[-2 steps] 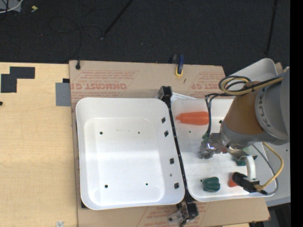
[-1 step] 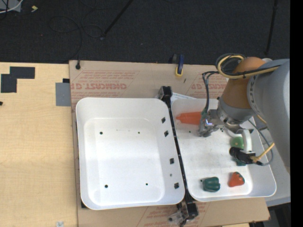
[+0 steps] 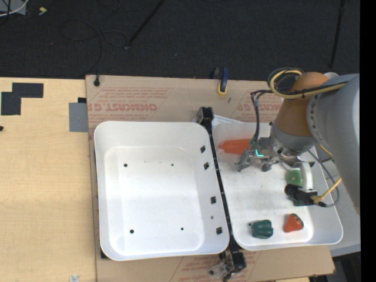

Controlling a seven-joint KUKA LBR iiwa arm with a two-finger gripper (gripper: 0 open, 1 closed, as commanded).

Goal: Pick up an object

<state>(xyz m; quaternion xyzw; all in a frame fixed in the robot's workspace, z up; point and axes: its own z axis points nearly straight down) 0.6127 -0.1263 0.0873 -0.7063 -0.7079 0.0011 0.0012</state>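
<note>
Overhead, the grey arm with its orange band [image 3: 302, 107] reaches in from the right and bends down over the right shallow white plastic bin [image 3: 329, 237]. Its two-finger gripper [image 3: 254, 164] hangs low near that bin's upper left part, metal fingers [image 3: 242, 165] spread apart with nothing between them. Just up and left of the fingertips lies a long orange carrot-shaped object [image 3: 235, 146], close beside the gripper. Further off, near the bin's front edge, sit a dark green rounded lump [image 3: 261, 228] and a small red-orange chunk [image 3: 293, 222]. A pale green piece [image 3: 295, 177] lies under the wrist.
</note>
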